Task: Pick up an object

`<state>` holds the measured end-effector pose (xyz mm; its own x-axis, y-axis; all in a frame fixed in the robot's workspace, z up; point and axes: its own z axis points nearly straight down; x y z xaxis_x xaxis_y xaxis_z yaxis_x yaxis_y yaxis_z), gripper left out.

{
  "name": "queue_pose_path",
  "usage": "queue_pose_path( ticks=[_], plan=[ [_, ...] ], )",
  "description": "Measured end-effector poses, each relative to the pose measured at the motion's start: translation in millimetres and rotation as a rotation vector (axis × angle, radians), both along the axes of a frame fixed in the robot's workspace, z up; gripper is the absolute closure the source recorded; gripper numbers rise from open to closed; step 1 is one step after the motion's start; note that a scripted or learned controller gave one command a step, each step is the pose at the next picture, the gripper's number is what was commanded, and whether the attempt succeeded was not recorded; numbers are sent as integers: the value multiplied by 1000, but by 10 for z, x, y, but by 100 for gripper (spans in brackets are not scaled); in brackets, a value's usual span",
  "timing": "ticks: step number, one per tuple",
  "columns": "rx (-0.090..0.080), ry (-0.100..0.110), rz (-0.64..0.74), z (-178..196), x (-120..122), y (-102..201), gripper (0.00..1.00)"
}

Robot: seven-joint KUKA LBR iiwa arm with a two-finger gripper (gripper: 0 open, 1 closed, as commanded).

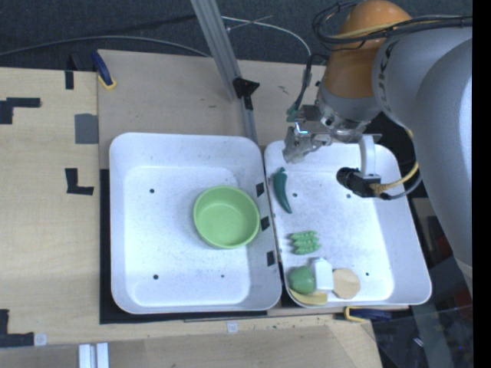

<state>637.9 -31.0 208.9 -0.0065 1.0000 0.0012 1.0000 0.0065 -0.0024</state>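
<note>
My gripper [295, 152] hangs over the far left corner of the right bin [383, 228], above its rim. Just below and to the left of it lies a dark green pepper [281, 189], close to the bin's left wall. Nearer the front, a light green pea pod [304, 241] rests on the bin floor. In the front left corner sit a green round fruit [302, 280], a white block [322, 273], a tan round piece [346, 283] and a yellow piece [311, 299]. Nothing shows between the fingers.
A light green bowl [225, 216] sits in the left bin [146, 205], right of its middle. A grey metal pole [222, 44] slants down to the gap between the bins. The arm's grey body fills the upper right, with cables by the wrist.
</note>
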Motion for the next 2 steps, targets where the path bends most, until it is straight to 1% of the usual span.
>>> queue_pose_path(
  ticks=[1,2],
  plan=[
    [0,1,0,-63,-36,536,100],
    [1,1,1,-55,-187,1089,100]
  ],
)
